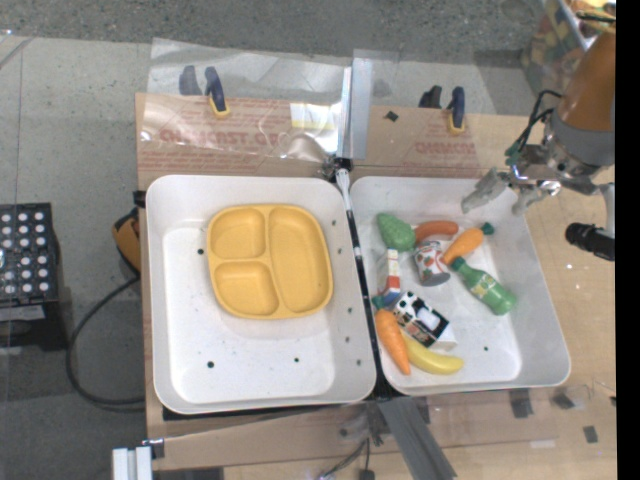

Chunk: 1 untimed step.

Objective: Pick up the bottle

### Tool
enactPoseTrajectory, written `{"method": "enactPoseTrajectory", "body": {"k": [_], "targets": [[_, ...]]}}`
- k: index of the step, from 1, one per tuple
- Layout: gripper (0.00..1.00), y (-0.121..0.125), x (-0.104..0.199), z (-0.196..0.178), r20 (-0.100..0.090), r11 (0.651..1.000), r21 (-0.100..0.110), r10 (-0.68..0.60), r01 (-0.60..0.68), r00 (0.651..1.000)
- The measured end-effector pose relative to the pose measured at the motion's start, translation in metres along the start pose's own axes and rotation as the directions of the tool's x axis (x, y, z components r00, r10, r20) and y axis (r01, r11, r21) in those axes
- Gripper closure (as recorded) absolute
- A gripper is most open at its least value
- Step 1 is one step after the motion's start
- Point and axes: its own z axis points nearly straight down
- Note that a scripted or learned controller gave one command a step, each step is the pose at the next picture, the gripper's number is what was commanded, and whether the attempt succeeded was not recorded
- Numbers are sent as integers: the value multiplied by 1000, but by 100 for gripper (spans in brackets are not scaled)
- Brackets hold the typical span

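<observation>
Bottle (485,286) — green, lying flat on the floor of the right bin (535,343), in its right half. Camera view: the bottle's long axis runs on a slant, from upper left to lower right in the picture; the narrower neck end points to the upper left, toward a small can (431,261) and an orange carrot (463,243) just beside it, while the base points to the lower right, toward bare bin floor. The gripper (505,190) hangs above the bin's far right corner, its two fingers spread apart with nothing between them. From the gripper the bottle lies toward the near side of the bench and slightly left — apart from it, with the carrot's green tip between the two. Judged from this, the coming move calls for a descent toward the bottle's body with the fingers set across its slanted axis. The left bin (170,308) holds a yellow divided tray (270,261).
</observation>
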Motion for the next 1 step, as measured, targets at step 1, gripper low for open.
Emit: {"method": "enactPoseTrajectory", "body": {"k": [1], "targets": [[0,-57,1,103,1,1000,0,-10,10,1000]]}}
